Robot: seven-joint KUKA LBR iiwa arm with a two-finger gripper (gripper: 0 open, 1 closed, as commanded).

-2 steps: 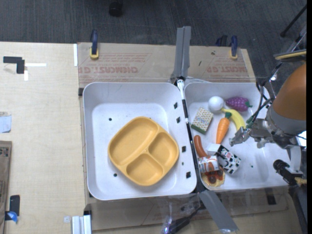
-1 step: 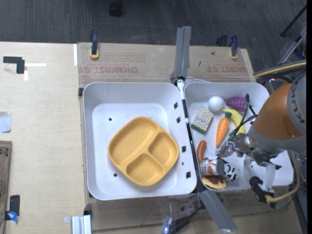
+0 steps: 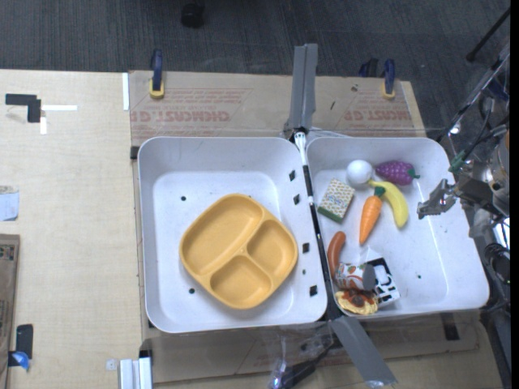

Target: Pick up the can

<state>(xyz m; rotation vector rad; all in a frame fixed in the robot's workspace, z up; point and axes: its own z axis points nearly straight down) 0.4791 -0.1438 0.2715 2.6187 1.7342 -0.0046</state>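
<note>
The can (image 3: 362, 278) lies on its side in the near left corner of the right bin (image 3: 430, 286), resting on a small black-and-white card (image 3: 388, 286) and touching a flat yellow-and-red item (image 3: 355, 301) at the bin's front edge. The gripper (image 3: 436, 201) hangs at that bin's right rim, well apart from the can and farther back; whether it is spread or closed I cannot tell, and nothing shows in its grasp.

Counting the right bin: one can, one sausage (image 3: 336, 251) just beside it, one carrot (image 3: 370, 215), one banana (image 3: 395, 202), one bunch of purple grapes (image 3: 395, 170), one white ball (image 3: 358, 171) and one small green-edged box (image 3: 336, 199). The left bin (image 3: 162, 217) carries one yellow divided plate (image 3: 238, 251) with three compartments.
</note>
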